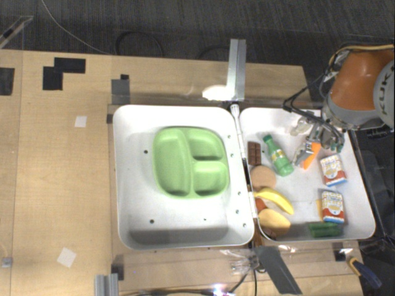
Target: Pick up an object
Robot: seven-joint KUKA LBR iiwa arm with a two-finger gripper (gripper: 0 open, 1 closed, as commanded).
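The end effector (316, 138) hung over the right bin (364, 217), close above an orange carrot-like piece (310, 153), with a green bottle (277, 155), two small cartons (332, 187), a banana (274, 200) and a chocolate bar (253, 153) scattered nearby. A green divided tray (189, 161) lay in the left bin (133, 184) on the desk (55, 184).

A divided plate (189, 161) lies in the left bin (133, 227); a bottle (278, 155), banana (275, 200) and cartons (332, 206) lie in the right bin (364, 224).

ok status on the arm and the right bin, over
Gripper low over right bin, at an orange item. Green bottle close beside. Grasp unconfirmed.
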